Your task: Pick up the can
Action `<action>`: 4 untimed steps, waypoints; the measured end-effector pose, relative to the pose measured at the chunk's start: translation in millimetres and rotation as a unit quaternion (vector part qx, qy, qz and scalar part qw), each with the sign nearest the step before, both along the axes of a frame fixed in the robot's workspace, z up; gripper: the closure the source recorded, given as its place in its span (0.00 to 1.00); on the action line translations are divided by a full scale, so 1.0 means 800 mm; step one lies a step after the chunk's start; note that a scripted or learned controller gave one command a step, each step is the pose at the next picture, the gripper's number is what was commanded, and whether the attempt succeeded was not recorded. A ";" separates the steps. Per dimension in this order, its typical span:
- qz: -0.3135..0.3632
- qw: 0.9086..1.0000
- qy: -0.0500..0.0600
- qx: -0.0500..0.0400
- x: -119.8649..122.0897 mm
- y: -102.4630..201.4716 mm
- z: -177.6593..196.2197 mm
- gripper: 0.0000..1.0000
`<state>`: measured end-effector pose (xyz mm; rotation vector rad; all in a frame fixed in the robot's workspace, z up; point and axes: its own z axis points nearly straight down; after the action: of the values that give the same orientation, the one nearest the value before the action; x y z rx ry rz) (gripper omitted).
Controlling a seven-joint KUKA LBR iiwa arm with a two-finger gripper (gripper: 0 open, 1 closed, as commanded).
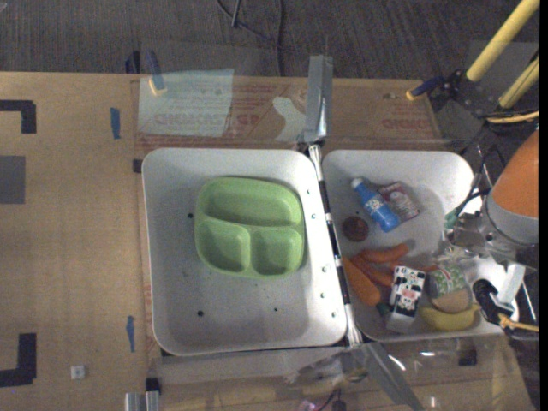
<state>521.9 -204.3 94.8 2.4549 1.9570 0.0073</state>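
A small can (400, 200) with a dark red and pale label lies on its side in the right bin (445, 165), near the back, touching a blue bottle (375, 205). My gripper (455, 240) hangs over the right side of the same bin. It is to the right of the can and nearer the front, and apart from it. Nothing shows between the gripper and the can. The grey wrist and orange band (524, 187) enter from the right edge.
The right bin also holds a dark round fruit (355, 228), two carrots (377, 255), a patterned white box (407, 291), a green-and-tan round item (449, 286) just below the gripper, and a banana (450, 318). The left bin (171, 298) holds a green divided tray (250, 226).
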 end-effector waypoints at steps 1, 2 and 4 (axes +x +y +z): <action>-0.158 0.987 0.004 -0.001 0.048 0.068 0.211 1.00; -0.156 0.988 0.005 -0.002 0.050 0.069 0.221 1.00; -0.194 0.981 0.006 0.000 0.026 0.031 0.162 1.00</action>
<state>542.8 -179.5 224.0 2.7929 1.4473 -0.0081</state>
